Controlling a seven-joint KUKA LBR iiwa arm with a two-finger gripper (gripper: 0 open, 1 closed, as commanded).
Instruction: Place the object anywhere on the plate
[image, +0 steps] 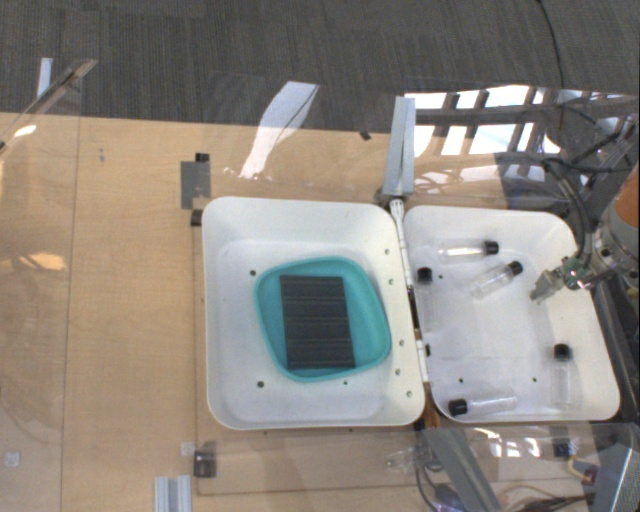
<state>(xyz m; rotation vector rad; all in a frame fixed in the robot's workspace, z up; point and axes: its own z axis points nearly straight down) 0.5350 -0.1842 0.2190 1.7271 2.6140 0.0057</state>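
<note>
The teal plate (268, 310) is sitting in the left bin (225, 400) with a dark ribbed insert (317, 321) lying flat across its middle. The objects to move are lying well to the right of the plate, in the right bin (600, 400): several clear plastic vials with black caps. One vial (466, 249) and a second vial (497, 279) are resting in the part of that bin up and right of the plate, a third vial (482, 404) is lying along the near wall, and a fourth vial (561, 370) is standing off toward the far right.

The gripper (553, 284) is reaching in at the far side of the right bin from the plate, just beside the second vial but apart from it. Whether it is spread or closed cannot be told from this view, and nothing is showing between its tips.

These vials are likely handling as light, stiff and slick things, prone to rolling or squirting out sideways. Closing across the middle of the barrel, square to its long axis, looks the safest hold.
</note>
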